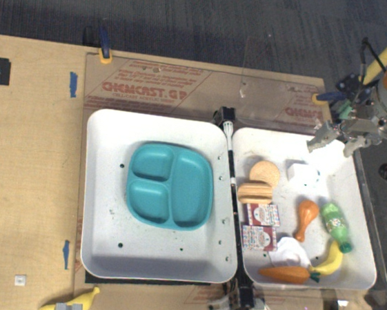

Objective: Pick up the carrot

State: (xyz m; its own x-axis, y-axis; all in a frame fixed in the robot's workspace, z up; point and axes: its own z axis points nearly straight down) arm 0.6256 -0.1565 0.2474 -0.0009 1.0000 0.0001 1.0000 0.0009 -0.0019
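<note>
We see our gripper (339,138) hovering over the right bin's (368,237) far corner, fingers spread and empty. The carrot (284,273) lies well below it along the near wall, touching the banana (329,261), so we've yet to approach.

Red "CHEMCAST GP" printed on the clear sheet (153,84); carton (260,226) print unreadable.

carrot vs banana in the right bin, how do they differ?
Colour: the carrot is orange, the banana yellow. Pose: the carrot lies flat along the bin's near wall, while the banana curves up diagonally toward the green bottle. Shape: the carrot is straight and tapered, the banana bent. Both sit in the right bin, meeting near its front corner.
</note>
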